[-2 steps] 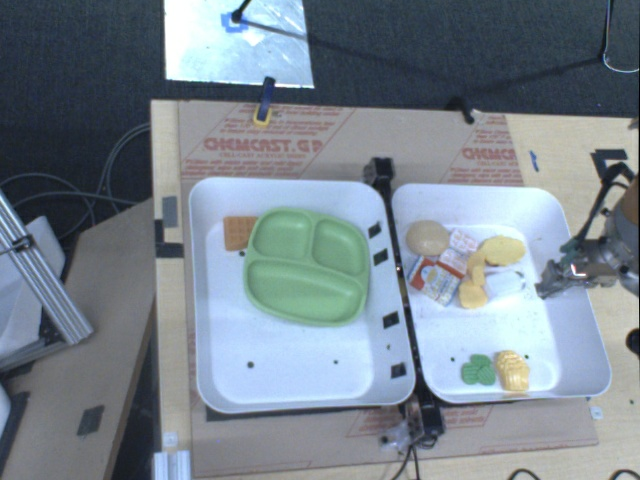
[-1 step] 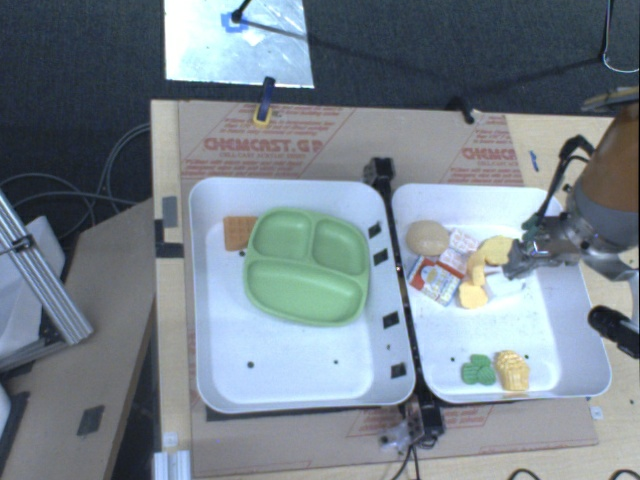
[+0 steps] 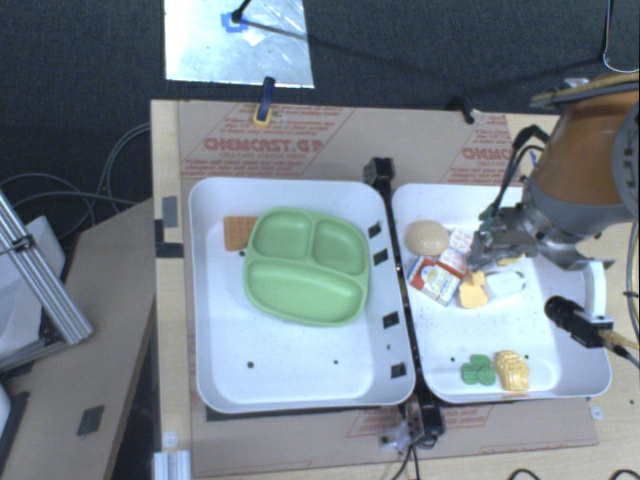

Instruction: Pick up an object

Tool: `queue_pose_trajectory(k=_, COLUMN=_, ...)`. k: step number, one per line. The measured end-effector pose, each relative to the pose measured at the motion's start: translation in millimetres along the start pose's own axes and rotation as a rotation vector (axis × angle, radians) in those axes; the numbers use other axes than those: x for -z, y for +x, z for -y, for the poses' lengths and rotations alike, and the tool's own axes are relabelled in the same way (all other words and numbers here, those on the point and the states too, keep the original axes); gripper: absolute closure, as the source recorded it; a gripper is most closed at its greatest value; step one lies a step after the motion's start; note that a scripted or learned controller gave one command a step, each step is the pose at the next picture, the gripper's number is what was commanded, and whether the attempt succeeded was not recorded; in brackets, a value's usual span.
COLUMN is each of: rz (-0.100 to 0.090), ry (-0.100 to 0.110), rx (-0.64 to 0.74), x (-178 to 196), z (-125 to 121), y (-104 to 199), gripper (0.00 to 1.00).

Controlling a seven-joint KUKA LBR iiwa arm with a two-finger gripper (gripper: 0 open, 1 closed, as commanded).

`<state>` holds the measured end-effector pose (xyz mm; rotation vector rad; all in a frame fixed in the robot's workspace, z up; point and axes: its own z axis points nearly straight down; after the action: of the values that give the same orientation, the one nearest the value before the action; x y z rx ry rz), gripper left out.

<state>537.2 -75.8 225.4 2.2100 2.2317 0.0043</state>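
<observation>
My gripper (image 3: 488,254) is low in the right bin (image 3: 560,378), reaching in from the right. It hangs over a cluster of small items. A beige round bun (image 3: 427,237) lies at the cluster's left. A red and white packet (image 3: 436,277) is just in front of the bun. A yellow wedge (image 3: 472,292) sits right below the gripper, beside a white piece (image 3: 508,282). Nothing is visibly held.
A green broccoli-like piece (image 3: 478,371) and a yellow ridged piece (image 3: 512,370) lie near the right bin's front edge. The left bin (image 3: 215,368) holds a green divided plate (image 3: 305,266) and an orange square cracker (image 3: 236,232). A black divider (image 3: 395,278) runs between the bins.
</observation>
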Motion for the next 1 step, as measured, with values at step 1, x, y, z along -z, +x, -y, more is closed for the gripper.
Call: queue_pose_trajectory(k=1, rz=0.000, ry=-0.002, rx=0.000, x=8.2, z=-31.6, y=43.1, gripper=1.00)
